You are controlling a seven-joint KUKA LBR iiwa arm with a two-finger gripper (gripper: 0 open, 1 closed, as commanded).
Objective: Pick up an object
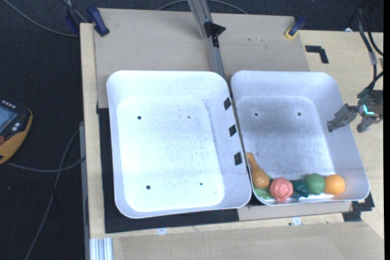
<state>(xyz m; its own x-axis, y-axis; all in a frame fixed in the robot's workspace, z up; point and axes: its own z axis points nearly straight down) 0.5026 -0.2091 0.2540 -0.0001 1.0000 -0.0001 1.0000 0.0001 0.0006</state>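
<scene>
Two white bins sit on the wooden bench; along the right bin's near edge huddle an orange ball, green ball, pink ball and carrot-like piece. Off beyond the orange ball, the gripper hangs released, fingers spread, over the bin's right rim.

White bins, orange ball

No readable text, labels, brands or numbers anywhere. Handheld pendant at left edge of frame has a lit screen, content too small to read. Black corner marks on bench at right of frame are plain tape, not signs.
</scene>
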